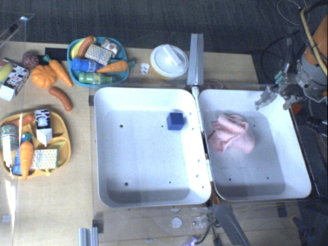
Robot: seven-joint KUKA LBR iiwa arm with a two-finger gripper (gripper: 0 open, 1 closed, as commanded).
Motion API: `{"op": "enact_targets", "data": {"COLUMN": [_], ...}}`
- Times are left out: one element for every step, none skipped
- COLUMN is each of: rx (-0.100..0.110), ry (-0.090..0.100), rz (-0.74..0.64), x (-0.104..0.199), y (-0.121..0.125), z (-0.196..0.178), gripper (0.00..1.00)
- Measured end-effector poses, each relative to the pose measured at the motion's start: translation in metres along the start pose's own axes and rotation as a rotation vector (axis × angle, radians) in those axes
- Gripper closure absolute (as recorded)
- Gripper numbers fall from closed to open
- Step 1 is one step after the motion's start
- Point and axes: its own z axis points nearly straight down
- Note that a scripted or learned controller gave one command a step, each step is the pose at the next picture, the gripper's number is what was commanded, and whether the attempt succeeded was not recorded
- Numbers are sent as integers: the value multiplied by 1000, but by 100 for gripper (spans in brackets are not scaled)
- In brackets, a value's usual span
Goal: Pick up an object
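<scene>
Nothing picked yet — gripper (277,96) spread wide, empty, over right bin (297,186) edge; pink cloth (233,133), blue cube (176,120) untouched.

I see cube (176,120) in left bin (110,137), upper right part | cloth (233,132) right of cube, in right bin (292,152) | gripper (277,97) right of cloth, over right bin's far corner | lidded bowl (169,61) behind cube, outside bins | food trays left of cube
</scene>
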Motion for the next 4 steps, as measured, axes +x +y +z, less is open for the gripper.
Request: {"op": "enact_targets", "data": {"rx": [-9,-15,-12,-19], "ry": [-1,-4,-4,-3], "rz": [-49,-228,-323,-324], "x": [26,65,80,82], "y": [1,13,37,39], "z": [141,142,143,131], "gripper": [0,0,0,100]}}
